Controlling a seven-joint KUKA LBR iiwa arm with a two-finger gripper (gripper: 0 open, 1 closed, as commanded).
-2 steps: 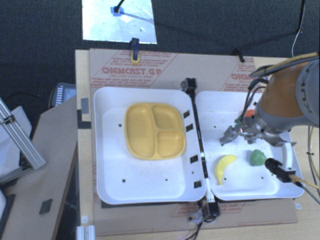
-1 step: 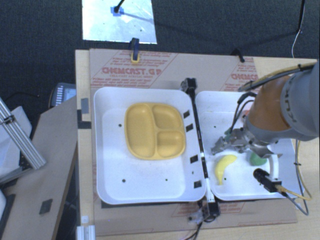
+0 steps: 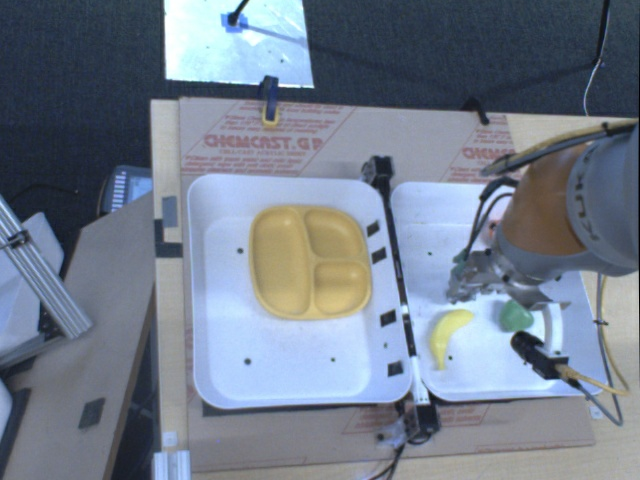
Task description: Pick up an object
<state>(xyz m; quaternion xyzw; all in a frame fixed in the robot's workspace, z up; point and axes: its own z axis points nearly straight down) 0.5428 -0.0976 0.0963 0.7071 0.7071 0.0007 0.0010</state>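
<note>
Arm (image 3: 560,213): reached in from view right, wrist low over R bin (image 3: 430,213).
Gripper (image 3: 463,286): seen mid-bin, close to the floor, near the bin's L half. Open/shut state: cannot be told, tip is small and shadowed under the wrist. Nothing is seen held.
Banana (image 3: 449,335): yellow, lying flat on floor of R bin, near the front wall. Taken as likeliest target (judgement; the task names no obj).
Key relation: banana lies just beside gripper, on the view-lower side (toward the bin's front edge), slightly L of it. Apart, not touching, as far as can be made out.
Banana axis: steep diagonal, upper end tilted view-R toward gripper, lower end pointing to the front-L corner. A grasp across the short axis would be needed, i.e. closing roughly view L–R (judgement).
Green obj (image 3: 516,316): small lump, view-R of banana, partly hidden by the wrist. Near gripper also, but access judged worse.
L bin (image 3: 220,268): holds a yellow divided plate (image 3: 305,260), well apart from gripper, across the divider.
Next move (est.): short shift toward front edge, then descent onto banana mid-body.
Risk: curved body may roll or slip out.
</note>
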